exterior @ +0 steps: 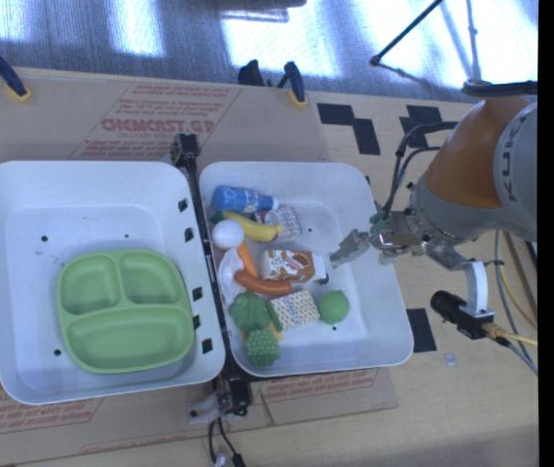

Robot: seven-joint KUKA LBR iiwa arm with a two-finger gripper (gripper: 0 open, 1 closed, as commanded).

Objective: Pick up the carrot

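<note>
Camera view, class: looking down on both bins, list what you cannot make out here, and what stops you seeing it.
- carrot: partly covered by the hot dog and a snack packet; its lower end is hidden.
- hand: small and blurred over the right bin; open or shut cannot be told.
- blue bottle: label too small to read.
- arm: cut off by the right edge.

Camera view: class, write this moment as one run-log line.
small orange carrot: lying in right white bin | claw: above bin, apart from carrot
</note>
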